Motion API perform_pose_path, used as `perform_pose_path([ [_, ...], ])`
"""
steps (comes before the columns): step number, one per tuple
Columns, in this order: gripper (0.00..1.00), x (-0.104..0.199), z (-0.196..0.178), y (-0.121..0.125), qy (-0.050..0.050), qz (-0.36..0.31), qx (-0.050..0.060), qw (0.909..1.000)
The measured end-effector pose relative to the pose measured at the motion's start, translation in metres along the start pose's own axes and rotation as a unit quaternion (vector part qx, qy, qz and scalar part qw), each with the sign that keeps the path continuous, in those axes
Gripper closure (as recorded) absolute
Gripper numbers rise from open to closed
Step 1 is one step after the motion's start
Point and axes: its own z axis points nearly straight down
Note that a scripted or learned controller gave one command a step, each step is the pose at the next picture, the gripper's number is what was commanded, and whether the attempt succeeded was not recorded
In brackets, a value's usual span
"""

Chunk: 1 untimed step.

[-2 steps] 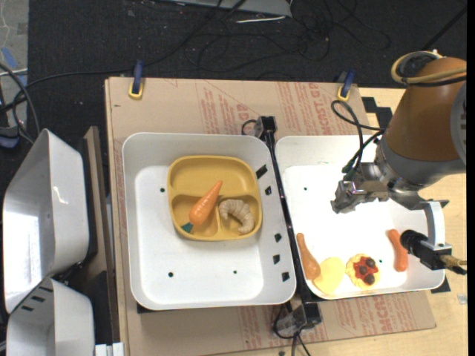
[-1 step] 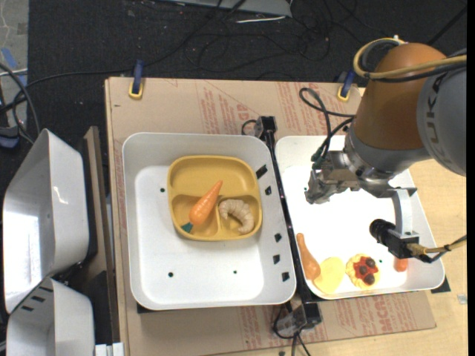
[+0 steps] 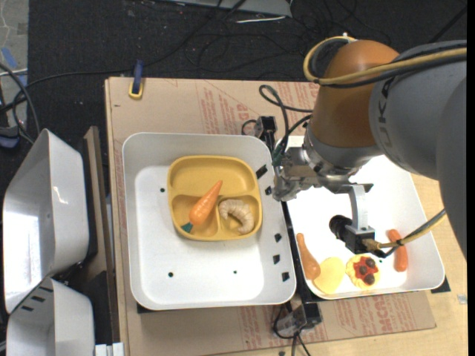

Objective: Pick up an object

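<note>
A yellow divided plate lies in the left bin. It holds an orange carrot and a pale shrimp-like piece in separate compartments. In the right bin, along the near edge, lie an orange sausage-shaped toy, a yellow disc, a round red and yellow toy and a small orange piece. My gripper hangs over the wall between the two bins, just right of the plate, mostly hidden under the wrist. Nothing shows in its grasp.
The bulky grey and orange arm covers the back half of the right bin. A stack of white bins stands off the bench at the left. Cables and a clamp lie near the bench's far edge.
</note>
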Motion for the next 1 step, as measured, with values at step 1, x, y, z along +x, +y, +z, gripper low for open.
perform_pose_path([
  [1, 1.00, 0.0544, 0.0134, 0.0153, 0.000, 0.000, 0.000, 1.0000],
])
